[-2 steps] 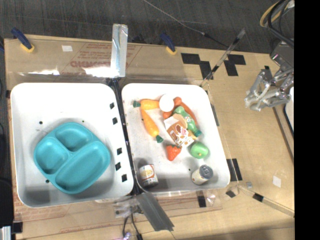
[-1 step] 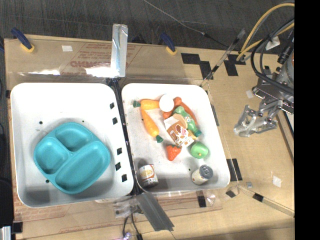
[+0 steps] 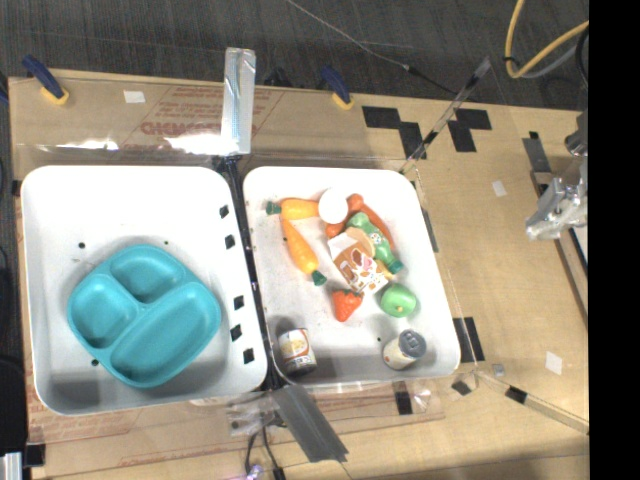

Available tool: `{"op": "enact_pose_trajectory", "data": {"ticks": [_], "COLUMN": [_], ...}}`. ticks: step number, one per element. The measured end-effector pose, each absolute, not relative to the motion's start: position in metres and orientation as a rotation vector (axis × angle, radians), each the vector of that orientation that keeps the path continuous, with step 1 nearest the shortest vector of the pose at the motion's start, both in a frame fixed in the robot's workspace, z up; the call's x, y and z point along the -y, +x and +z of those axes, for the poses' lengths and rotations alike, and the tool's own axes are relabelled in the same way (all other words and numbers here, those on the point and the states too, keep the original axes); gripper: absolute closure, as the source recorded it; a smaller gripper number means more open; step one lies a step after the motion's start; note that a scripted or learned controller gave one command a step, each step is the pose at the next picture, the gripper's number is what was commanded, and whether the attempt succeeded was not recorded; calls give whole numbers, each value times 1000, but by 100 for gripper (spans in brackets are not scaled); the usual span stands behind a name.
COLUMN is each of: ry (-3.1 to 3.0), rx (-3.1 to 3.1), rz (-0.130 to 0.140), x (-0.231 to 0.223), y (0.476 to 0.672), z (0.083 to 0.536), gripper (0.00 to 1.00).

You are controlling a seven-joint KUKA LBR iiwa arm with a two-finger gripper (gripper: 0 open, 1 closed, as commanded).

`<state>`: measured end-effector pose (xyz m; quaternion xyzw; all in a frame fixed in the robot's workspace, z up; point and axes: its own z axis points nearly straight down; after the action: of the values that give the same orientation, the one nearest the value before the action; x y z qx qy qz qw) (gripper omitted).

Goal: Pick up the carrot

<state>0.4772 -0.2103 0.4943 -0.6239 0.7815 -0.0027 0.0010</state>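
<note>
Carrot (image 3: 299,245) lying in the right bin (image 3: 432,268) beside a small printed carton (image 3: 358,262), its writing too small to read, gripper (image 3: 556,211) off right over the bench, grip state unclear

Teal divided plate (image 3: 145,313) in left bin (image 3: 40,198), green apple (image 3: 398,299), small can (image 3: 295,349)

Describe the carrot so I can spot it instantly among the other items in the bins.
Look in the right-hand white bin, at the pile of toy food in its upper half. The carrot lies on the pile's left edge, a long orange cone running diagonally with a small green tip at its lower end. Its neighbours are rounder or shorter: a white ball and a red strawberry.
</note>
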Motion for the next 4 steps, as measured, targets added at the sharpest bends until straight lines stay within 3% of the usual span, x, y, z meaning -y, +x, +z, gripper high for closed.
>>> {"op": "enact_pose_trajectory", "data": {"ticks": [1,2,3,4], "ry": [-2238,-2460,-2765,-2892], "rx": [-2208,-1953,-1493,-1222], "rz": [13,-8,8,4], "x": [210,206,198,202], "y": [477,498,477,536], "z": [347,458,387,350], "gripper": [100,100,100,100]}}
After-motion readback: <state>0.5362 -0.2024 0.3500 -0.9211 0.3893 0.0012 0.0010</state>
